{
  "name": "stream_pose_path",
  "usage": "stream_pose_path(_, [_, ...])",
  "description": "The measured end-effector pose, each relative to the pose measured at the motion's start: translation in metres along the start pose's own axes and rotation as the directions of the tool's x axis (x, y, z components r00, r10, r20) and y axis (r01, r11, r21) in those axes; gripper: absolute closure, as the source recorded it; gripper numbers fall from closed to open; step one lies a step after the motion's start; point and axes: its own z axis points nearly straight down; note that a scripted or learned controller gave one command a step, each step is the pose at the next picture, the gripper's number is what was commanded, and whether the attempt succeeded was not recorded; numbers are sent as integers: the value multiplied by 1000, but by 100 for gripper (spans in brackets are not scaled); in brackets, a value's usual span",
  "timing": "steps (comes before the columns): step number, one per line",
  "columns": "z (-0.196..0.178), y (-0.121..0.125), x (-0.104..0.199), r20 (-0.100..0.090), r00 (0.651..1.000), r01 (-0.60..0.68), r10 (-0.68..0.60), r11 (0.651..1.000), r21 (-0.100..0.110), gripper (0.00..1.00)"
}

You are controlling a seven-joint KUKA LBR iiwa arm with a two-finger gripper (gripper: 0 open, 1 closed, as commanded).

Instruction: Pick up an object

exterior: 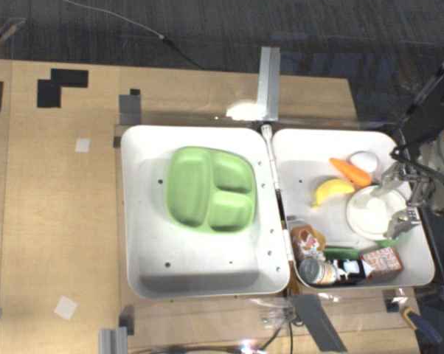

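Objects crowd the right white bin [303,153]: a yellow banana [331,191] near its centre, an orange carrot [350,171] at the banana's one o'clock, and a round white bowl [369,212] at its four o'clock. The pincer [405,198] hovers at the bowl's three o'clock edge, fingers spread, gripping nothing. A green divided plastic tray [209,189] lies in the left white bin [144,220].

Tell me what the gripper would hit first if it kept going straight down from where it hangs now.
Most likely the white bowl in the right bin: the gripper hangs over the bowl's right rim. Its height above the bowl is unclear from this slanted view.
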Motion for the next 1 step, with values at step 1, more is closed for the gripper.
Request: stream_pose_path(1, [139, 1, -42, 7, 997, 80, -80, 997, 3, 0])
